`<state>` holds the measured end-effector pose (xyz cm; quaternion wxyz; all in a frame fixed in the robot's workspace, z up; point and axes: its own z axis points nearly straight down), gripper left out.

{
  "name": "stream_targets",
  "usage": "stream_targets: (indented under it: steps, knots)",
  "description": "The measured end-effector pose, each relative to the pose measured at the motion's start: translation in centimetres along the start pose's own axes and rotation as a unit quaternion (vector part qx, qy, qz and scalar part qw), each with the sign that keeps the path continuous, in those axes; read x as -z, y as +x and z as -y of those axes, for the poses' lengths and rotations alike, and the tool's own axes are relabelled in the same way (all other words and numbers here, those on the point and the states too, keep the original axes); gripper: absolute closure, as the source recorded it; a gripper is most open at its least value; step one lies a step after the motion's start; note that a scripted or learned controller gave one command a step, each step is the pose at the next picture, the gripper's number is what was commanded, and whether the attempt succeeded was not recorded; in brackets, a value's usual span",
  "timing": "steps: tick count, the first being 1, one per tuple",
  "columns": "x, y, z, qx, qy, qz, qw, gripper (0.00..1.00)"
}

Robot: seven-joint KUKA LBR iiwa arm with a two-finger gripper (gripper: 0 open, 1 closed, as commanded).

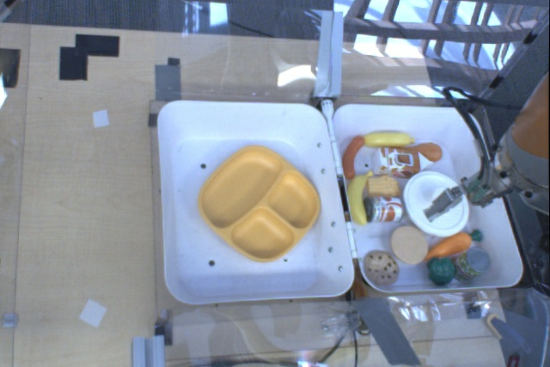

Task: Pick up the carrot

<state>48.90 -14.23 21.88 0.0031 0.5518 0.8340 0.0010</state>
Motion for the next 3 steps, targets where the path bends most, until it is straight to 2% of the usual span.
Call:
stream_targets:
  steps: [1,2,3]
  knots:
    - [-8.5,-1.0,0.1,0.120,-0.005,0.005,0.9927,0.00]
    - [-12.9,2.0,-1.1,0.314,-0.003,0.004,0.9495,0.00]
    - [-11.8,2.0,-1.4,0.315,-0.005,0.004,0.9491,1.00]
